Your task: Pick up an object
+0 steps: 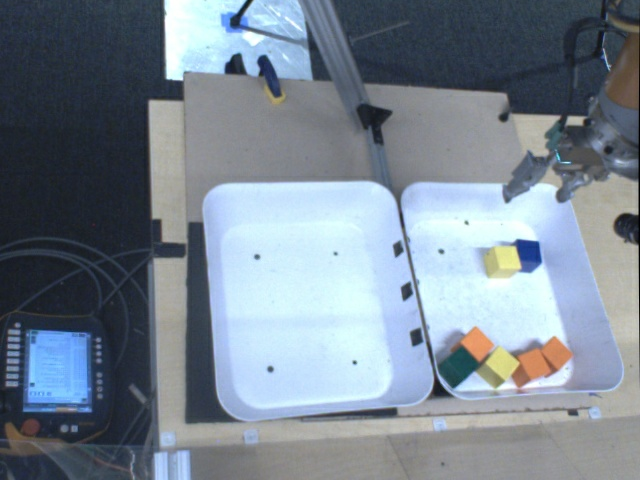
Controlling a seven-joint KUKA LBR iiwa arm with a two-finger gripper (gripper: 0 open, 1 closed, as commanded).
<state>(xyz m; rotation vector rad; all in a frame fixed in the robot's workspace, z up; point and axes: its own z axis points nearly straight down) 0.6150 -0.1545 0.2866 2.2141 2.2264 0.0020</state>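
My gripper [543,186] hangs over the far right corner of the right bin [450,213], its two fingers spread open with nothing between them. Below it in that bin a yellow cube [502,261] touches a blue cube [528,254]. Near the bin's front edge lies a cluster: an orange cube [477,344], a green cube [459,367], a second yellow cube [496,367] and two more orange cubes [545,358]. The gripper is well above and behind all of them.
The left bin [300,298] lies beside the right one, with black clips along the shared edge. A grey pole [335,43] slants over the far side of the bench. A teach pendant [55,373] with cables rests at the lower left.
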